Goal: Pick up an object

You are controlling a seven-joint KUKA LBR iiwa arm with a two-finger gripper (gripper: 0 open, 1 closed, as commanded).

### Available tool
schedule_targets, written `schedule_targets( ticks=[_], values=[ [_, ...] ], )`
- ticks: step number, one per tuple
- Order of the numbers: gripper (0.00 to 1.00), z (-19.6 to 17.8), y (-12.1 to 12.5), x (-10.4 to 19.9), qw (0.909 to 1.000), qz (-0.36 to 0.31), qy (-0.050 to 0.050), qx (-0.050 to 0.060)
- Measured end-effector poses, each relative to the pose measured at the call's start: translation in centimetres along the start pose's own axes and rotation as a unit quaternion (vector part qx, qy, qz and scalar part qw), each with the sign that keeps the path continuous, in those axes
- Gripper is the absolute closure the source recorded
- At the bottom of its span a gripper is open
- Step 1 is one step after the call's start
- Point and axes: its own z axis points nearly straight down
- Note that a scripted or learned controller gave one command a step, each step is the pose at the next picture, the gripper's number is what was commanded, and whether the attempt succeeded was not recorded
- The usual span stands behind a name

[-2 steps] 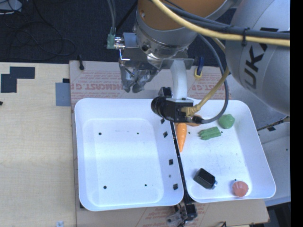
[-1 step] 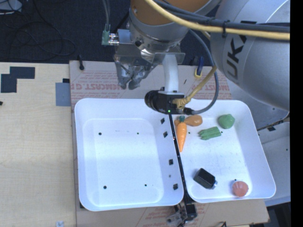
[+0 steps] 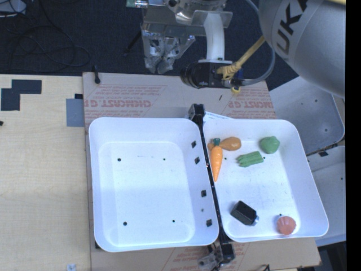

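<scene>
The gripper (image 3: 163, 54) hung above the far edge of the bench, beyond the cardboard sheet (image 3: 141, 97) and outside both bins. From where I stood I could not tell whether it was open or closed. I could make out nothing in its grasp.

Everything worth picking lay in the right bin (image 3: 302, 168), toward the near side of the bench from the gripper and off to the side the arm reached in from. Closest to it were the toy carrot (image 3: 216, 162) and an orange toy piece (image 3: 230, 144), which touched at the carrot's leafy end. The carrot lay just beside the divider between the bins. Its long axis ran almost parallel to that divider, green top pointing back toward the gripper and tip pointing away. A green pod-shaped toy (image 3: 250, 159) and a rounder green toy (image 3: 269, 144) lay further out to the side. A black block (image 3: 244, 213) and a reddish round toy (image 3: 286, 225) lay furthest off, near the bin's front wall and well apart from the rest.

The left bin (image 3: 98, 151) sat more directly below the gripper, so a straight descent would probably have missed every object. To my eye, the carrot was the nearest candidate, best closed on across its narrow width, though the divider crowded it on one side.
</scene>
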Motion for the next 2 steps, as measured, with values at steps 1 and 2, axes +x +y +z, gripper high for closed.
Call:
schedule_targets(
  ticks=[1, 2],
  values=[
    [1.00, 0.4, 0.7, 0.0, 1.0000, 0.001, -0.001, 0.003],
    [1.00, 0.3, -0.7, -0.1, 1.0000, -0.001, -0.001, 0.004]
  ],
)
